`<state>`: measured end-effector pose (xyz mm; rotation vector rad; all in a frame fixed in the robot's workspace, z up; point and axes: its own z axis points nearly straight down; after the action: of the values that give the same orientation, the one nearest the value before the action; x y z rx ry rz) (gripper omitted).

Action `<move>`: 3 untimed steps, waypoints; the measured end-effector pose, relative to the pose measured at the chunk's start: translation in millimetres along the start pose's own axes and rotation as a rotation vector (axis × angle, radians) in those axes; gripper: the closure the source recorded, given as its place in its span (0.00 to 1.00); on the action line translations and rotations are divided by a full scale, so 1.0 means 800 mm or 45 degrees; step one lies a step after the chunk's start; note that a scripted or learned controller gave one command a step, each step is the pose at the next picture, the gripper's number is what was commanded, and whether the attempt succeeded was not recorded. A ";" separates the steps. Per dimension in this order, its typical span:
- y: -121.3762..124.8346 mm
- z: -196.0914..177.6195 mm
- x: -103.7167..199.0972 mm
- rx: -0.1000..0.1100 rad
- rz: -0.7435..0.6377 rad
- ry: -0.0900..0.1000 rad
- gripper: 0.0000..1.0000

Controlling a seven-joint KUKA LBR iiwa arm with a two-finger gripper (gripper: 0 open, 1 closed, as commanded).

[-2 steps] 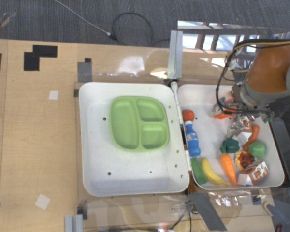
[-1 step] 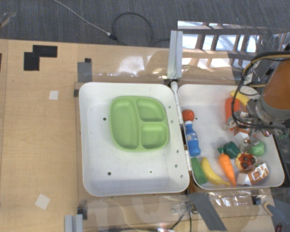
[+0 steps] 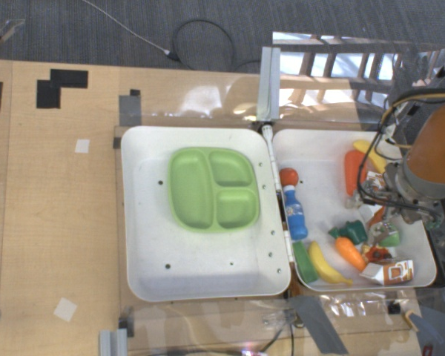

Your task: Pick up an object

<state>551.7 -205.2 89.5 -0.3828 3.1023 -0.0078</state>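
Gripper (image 3: pixel 386 225) is being held low over right bin (image 3: pixel 322 165) | grip state cannot be told | orange carrot (image 3: pixel 349 253) is lying just beside it.

Wooden bench (image 3: pixel 52 228) with two white bins (image 3: pixel 200 280) side by side

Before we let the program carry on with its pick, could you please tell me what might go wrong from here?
1. The tool hangs over a tight heap in the right bin: the small carrot, a green toy and the carton touch, so it may nudge or grab two.
2. The banana and blue bottle lie against the bin wall, awkward to reach.
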 end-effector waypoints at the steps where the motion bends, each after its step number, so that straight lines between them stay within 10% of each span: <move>1: 0.064 -0.001 -0.033 -0.002 -0.021 -0.001 0.00; 2: 0.127 -0.003 0.000 -0.001 -0.005 -0.003 0.00; 3: 0.122 0.000 -0.085 -0.003 -0.063 -0.001 0.00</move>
<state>594.1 -94.1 89.8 -0.4594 3.0911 -0.0050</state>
